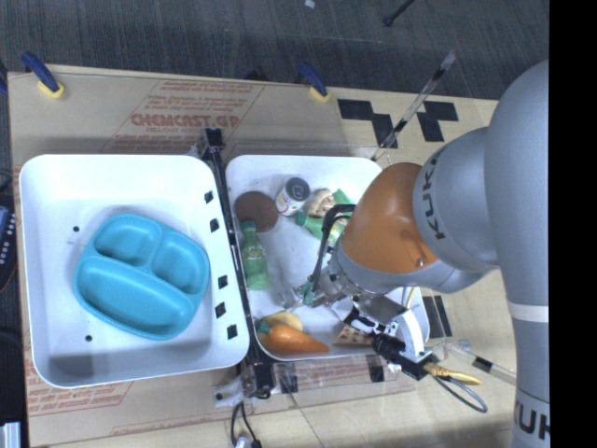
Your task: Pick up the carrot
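Two shallow white bins sit side by side on the counter (168,110) as a grey KUKA arm (485,203) with an orange band reaches into the right bin (280,168). The carrot (292,342) lies on its side in that bin's near corner, close against the front wall, its thick end beside a small yellow piece (284,321). The claw (322,292) hangs just above and slightly to the right of the carrot, apart from it; how wide it stands, and whether it has hold of anything, cannot be told, since the wrist hides it. A green bottle (253,255), a brown round item (256,211) and a small tin (296,190) crowd the far part of the same bin, while the left bin (42,250) carries a blue divided tray (140,273). The risks, by the look of it: the carrot's tapering, rounded body could roll or squirt out of a closing grip, and its place hard against the wall leaves little room for a descent, so the claw may strike the rim or catch the yellow piece instead.
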Controlling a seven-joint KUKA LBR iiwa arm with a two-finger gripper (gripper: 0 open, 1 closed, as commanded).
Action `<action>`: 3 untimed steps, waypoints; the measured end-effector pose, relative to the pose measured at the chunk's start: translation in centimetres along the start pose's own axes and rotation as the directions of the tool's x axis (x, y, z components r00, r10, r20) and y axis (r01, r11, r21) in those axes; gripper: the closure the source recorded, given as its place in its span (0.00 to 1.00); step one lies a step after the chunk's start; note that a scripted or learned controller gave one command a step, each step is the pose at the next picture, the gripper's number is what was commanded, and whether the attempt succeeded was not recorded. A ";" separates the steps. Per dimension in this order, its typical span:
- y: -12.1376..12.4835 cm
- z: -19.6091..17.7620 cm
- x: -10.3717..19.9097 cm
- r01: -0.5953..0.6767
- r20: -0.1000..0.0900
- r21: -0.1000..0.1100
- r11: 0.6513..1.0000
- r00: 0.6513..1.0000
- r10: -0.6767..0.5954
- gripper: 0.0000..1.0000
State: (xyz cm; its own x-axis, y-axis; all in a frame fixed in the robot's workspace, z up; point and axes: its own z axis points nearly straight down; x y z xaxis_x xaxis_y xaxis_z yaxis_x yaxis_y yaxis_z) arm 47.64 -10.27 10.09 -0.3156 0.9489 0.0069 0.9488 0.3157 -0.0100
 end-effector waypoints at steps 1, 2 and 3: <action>0.0 0.0 0.0 0.000 0.000 0.000 1.000 1.000 0.000 0.00; 0.1 -0.9 0.0 0.012 0.000 0.003 1.000 1.000 -0.012 1.00; -2.4 -15.6 -7.9 -0.074 0.013 -0.015 0.997 0.997 0.074 1.00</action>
State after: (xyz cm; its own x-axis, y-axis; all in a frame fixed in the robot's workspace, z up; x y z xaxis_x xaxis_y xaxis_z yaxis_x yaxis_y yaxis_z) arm 48.08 -18.56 25.70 -0.2444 0.9697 -0.0063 0.9697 0.2444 0.0046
